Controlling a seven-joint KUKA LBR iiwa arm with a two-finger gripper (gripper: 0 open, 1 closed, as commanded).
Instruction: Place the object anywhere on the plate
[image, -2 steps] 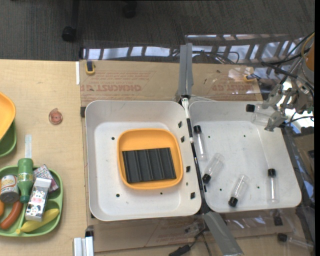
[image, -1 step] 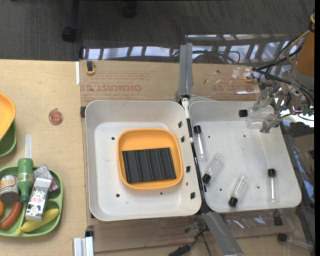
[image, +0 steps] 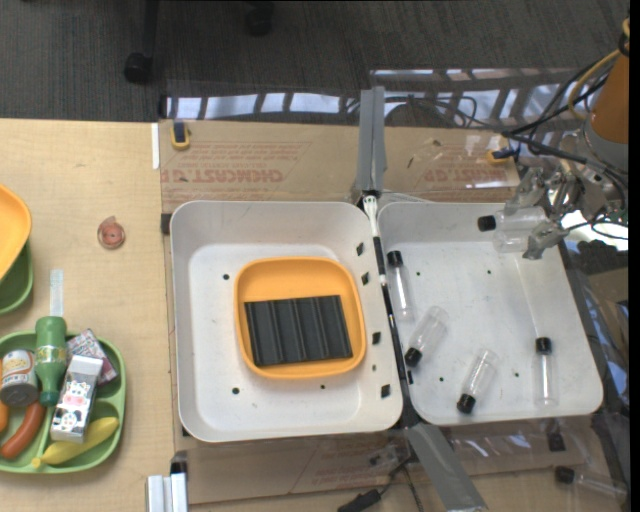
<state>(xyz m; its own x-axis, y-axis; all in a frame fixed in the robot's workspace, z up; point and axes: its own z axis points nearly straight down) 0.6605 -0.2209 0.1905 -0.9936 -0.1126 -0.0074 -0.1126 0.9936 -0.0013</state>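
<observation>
Several clear plastic tubes with black caps lie loose in the right bin (image: 560, 400): one long tube (image: 397, 282) along the left wall, a short one (image: 424, 335) just right of it and nearer, another short tube (image: 474, 379) near the middle of the near half, and a slim tube (image: 544, 370) toward the right wall. Any of these could be the object to move; none is on the plate yet. A further tube (image: 510, 228) with a black cap sits at the far right corner, directly under the gripper (image: 535, 222). The gripper hangs over that far corner, and whether its fingers are spread or pinching that tube I cannot tell, since clear plastic and metal blur together there.

The orange plate (image: 300, 275) lies in the middle of the left bin (image: 200, 400), with a dark ribbed insert (image: 300, 330) covering its near part.

To do this step well, the grasp should probably cross a tube's short width near its middle, so it does not roll or tip out. The lift must clear the raised rims between the bins, and a release low over the ribbed insert would likely stop the tube rolling off.
</observation>
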